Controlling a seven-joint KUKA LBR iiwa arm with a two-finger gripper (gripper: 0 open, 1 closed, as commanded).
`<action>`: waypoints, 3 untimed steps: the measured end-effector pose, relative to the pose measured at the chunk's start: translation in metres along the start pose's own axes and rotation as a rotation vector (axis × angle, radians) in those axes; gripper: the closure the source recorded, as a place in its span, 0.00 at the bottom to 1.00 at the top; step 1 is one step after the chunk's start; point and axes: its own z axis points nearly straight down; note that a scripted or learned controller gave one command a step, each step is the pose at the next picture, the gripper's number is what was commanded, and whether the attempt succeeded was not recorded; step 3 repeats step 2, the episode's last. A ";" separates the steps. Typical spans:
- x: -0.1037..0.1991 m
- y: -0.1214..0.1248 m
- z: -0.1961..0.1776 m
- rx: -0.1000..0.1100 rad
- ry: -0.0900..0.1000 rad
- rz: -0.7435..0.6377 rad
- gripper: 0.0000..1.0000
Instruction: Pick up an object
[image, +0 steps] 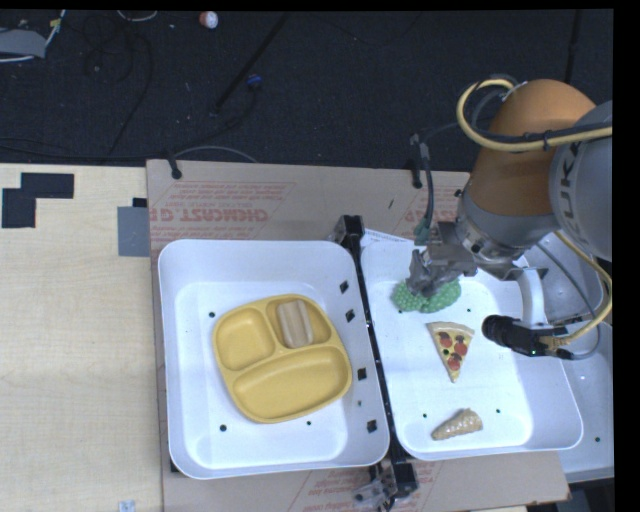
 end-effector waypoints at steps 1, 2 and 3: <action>0.050 0.010 0.004 0.000 0.000 0.000 1.00; 0.099 0.008 0.002 0.001 0.000 -0.001 1.00; 0.099 0.008 0.002 0.001 0.000 -0.001 1.00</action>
